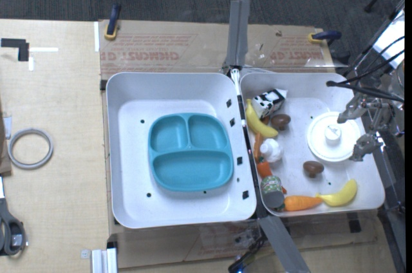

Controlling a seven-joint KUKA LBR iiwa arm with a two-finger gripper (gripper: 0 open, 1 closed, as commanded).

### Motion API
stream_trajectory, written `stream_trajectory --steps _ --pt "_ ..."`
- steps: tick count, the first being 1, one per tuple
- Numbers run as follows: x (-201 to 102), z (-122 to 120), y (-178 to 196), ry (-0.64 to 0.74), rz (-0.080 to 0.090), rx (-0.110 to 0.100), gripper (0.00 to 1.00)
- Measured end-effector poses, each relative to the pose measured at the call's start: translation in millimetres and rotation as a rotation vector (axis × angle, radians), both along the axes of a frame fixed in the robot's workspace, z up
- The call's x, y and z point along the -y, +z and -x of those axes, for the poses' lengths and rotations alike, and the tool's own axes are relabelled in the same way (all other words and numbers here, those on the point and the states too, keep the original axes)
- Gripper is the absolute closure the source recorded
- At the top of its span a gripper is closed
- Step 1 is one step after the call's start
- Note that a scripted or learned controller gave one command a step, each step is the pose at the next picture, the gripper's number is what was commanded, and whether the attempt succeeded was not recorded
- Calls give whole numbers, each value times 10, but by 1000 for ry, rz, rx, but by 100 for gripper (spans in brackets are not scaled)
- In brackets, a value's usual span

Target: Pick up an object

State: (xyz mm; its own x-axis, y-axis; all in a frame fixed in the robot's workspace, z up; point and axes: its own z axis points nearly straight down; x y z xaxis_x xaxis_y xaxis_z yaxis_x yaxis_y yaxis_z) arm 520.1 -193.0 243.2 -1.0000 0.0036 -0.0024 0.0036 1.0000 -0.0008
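dark carpet lay behind the bench, where the left bin (122, 156) held a teal divided plate (191, 151). toys crowded the right bin (302, 86): a banana (259, 123) at ten o'clock, a carrot (302, 203) at six, a white lid (332, 137) toward three. the gripper (360, 127) hung at the bin's three o'clock edge, fingers apart, holding nothing.

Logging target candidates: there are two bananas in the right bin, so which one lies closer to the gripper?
The banana in the right bin's near corner, beside the carrot. It lies just below the gripper; the other banana lies against the divider.
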Motion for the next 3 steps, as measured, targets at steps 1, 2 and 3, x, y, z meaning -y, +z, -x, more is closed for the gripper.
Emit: stream_trajectory --steps 1,2,3 --pt "11 -117 -1403 -16 0 1 0" --pt "104 367 -1470 54 3 15 0" --pt "-737 -157 -1510 104 -1 1 0"
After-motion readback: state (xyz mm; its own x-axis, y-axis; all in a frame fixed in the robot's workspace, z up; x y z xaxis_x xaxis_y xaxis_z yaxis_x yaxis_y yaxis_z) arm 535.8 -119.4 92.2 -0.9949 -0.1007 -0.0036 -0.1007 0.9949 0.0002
